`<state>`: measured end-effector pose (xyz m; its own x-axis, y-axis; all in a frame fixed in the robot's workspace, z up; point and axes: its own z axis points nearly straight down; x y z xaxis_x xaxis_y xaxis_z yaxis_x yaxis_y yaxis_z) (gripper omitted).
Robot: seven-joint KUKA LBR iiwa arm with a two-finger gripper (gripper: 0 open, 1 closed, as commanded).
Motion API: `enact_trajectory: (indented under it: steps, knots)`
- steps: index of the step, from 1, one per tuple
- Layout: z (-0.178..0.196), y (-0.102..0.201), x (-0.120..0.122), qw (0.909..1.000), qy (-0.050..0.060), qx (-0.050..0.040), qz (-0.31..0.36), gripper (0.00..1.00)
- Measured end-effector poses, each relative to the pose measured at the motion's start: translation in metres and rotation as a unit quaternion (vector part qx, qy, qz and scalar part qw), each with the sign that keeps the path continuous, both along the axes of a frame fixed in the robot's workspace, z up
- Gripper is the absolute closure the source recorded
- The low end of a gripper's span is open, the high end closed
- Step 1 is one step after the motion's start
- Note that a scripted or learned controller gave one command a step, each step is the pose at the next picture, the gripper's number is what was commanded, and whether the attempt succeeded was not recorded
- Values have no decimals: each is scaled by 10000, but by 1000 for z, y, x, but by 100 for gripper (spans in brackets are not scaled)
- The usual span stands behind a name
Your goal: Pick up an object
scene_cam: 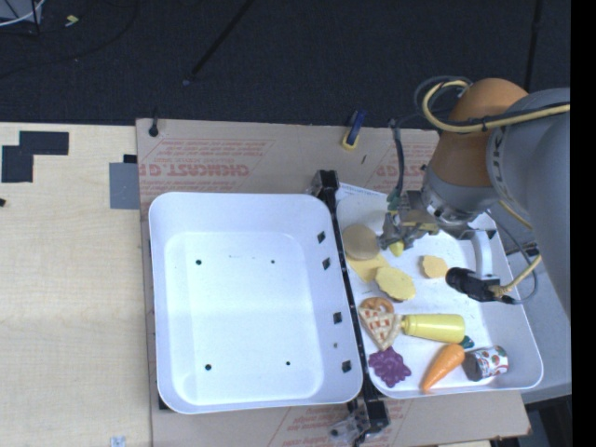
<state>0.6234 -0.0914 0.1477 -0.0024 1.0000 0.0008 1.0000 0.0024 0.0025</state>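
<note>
Bins: I am looking down on two white bins side by side, the left bin point(242, 296) and the right bin point(510, 329), their inner rims meeting

Arm: one grey arm point(535, 156) is reaching in from the right above the far end of the right bin

Gripper: one gripper point(402, 227) is hanging over the far left part of the right bin, just beside the tan disc; I cannot tell whether it is released or clenched

Things to pick: I am counting nine toy foods, all lying in the right bin

Far group, four pieces: one tan disc point(360, 241) is touching one yellow wedge point(369, 266); one yellow slice point(396, 283) is lying just beside the wedge; one small orange-yellow chunk point(433, 266) is sitting apart, toward the right

Near group, five pieces: one waffle piece point(377, 319) is lying against one yellow bottle point(433, 326), which is on its side; one purple grape bunch point(389, 367) is lying near the left wall; one carrot point(442, 366) is slanting between the grapes and one small can point(486, 363) in the near right corner
</note>
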Motion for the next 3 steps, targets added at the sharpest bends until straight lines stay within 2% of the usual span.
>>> enact_trajectory:
  steps: [1,2,3]
  knots:
    - [168,-15,23,10000,-77,-25,-6,100]
    - [87,70,6,10000,61,13,23,100]
    - [36,56,-1,10000,53,-5,-16,100]
